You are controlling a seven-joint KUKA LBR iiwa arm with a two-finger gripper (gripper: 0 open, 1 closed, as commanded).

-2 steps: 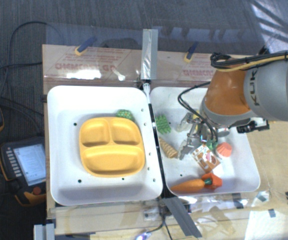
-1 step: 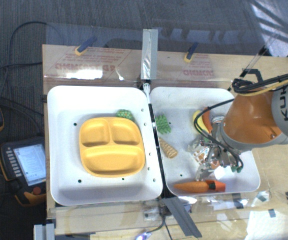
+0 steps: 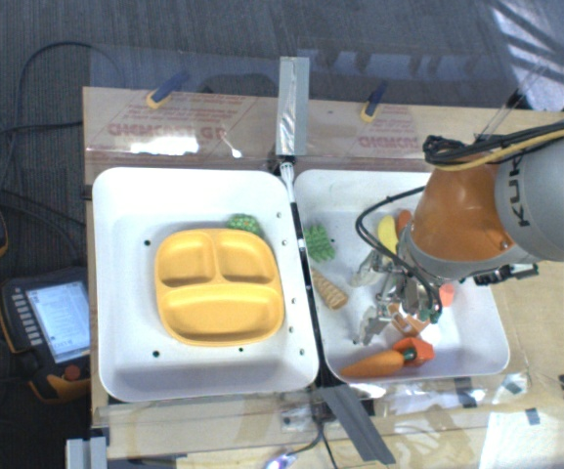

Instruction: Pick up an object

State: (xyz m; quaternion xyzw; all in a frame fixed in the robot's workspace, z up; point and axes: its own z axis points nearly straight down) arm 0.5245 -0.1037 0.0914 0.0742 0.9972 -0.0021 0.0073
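1. The carrot (image 3: 377, 362) lay along the front wall of the right bin (image 3: 477, 352), orange body pointing left, with a red and green piece (image 3: 415, 351) touching its right end.
2. Right above it hung the gripper (image 3: 395, 311), metal fingers (image 3: 371, 325) pointing down into the bin; whether they were spread or clenched, I could not tell, and nothing showed clearly between them.
3. Under the orange band (image 3: 457, 218) of the arm peeked a yellow item (image 3: 387, 231), with a reddish bit (image 3: 445, 292) just right of the gripper.
4. Over by the bin's left wall sat a green leafy toy (image 3: 319, 243), and below it a tan ridged piece (image 3: 329, 289).
5. On the grey arm link (image 3: 545, 203), white letters "KU" were readable at the edge.
6. The left bin (image 3: 125, 262) carried a yellow divided tray (image 3: 221, 286), a green object (image 3: 245, 224) poking out behind its far rim.
7. On the table (image 3: 194, 120) behind the bins, red printing showed through clear sheeting, too glared to read.
8. On the floor at left lay a handheld pendant (image 3: 42, 320) with a lit screen.
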